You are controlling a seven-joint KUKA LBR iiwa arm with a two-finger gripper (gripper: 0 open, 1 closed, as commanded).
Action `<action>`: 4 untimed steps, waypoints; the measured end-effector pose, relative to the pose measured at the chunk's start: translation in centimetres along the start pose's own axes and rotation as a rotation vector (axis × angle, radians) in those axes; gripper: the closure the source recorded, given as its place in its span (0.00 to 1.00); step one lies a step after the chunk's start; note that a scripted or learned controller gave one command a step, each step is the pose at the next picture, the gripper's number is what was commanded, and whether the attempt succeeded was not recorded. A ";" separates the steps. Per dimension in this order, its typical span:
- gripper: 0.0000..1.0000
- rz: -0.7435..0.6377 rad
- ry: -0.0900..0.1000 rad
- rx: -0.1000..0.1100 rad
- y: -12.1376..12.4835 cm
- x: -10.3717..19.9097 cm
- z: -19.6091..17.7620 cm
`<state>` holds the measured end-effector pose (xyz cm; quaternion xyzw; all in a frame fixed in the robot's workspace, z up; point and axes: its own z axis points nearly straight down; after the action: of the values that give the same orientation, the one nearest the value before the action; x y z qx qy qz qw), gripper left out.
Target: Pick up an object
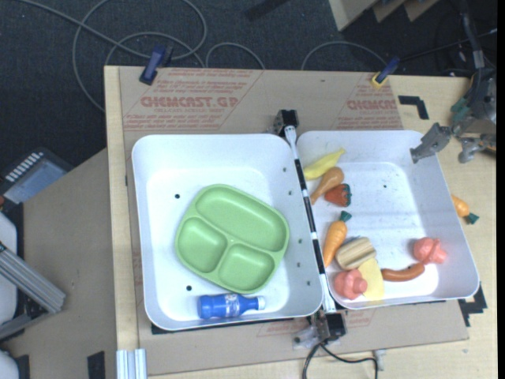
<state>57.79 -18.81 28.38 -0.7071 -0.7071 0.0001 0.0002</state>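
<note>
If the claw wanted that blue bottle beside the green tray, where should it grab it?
Probably mid-body on the blue bottle, coming straight down. It lies on its side along the left bin's near wall, so the claw fingers would do best closing across its narrow width, one toward the green tray.

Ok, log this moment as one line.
claw: over right bin's far right corner, holding nothing | toy food: in right bin, untouched | left bin: green tray, blue bottle
</note>
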 end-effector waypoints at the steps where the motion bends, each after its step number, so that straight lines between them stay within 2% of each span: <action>1: 0.00 -0.002 0.003 0.004 1.6 8.2 13.1; 2: 0.00 -0.001 0.000 -0.011 5.1 8.9 19.4; 3: 0.00 0.000 -0.002 -0.010 5.1 9.0 19.4; 4: 0.00 0.000 0.001 0.002 2.7 9.1 19.9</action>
<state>60.43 -9.68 8.46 -0.7072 -0.7070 0.0005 0.0010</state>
